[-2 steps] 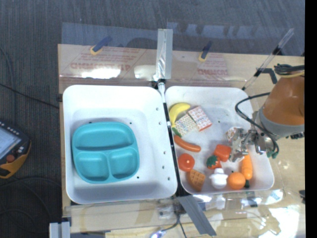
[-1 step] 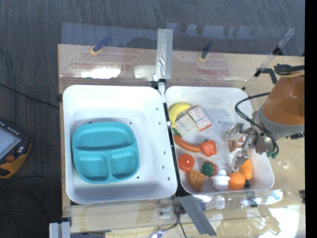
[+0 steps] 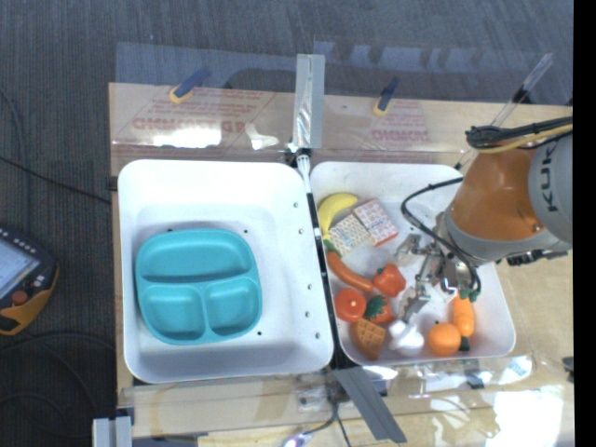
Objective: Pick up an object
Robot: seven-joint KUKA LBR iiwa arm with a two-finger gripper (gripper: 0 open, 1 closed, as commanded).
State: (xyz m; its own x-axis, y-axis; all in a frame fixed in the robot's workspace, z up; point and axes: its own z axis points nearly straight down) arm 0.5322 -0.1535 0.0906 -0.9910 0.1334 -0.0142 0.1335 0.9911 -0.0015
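From the camera view, the gripper (image 3: 430, 282) hangs low in the right bin (image 3: 494, 338), among toy food: a red pepper (image 3: 389, 279), a carrot (image 3: 463, 315), an orange (image 3: 443, 340). Whether it grips anything cannot be told. The pepper lies just beside it and looks light, stiff and smooth-skinned, probably slippery; gripping across its broad middle seems safest.
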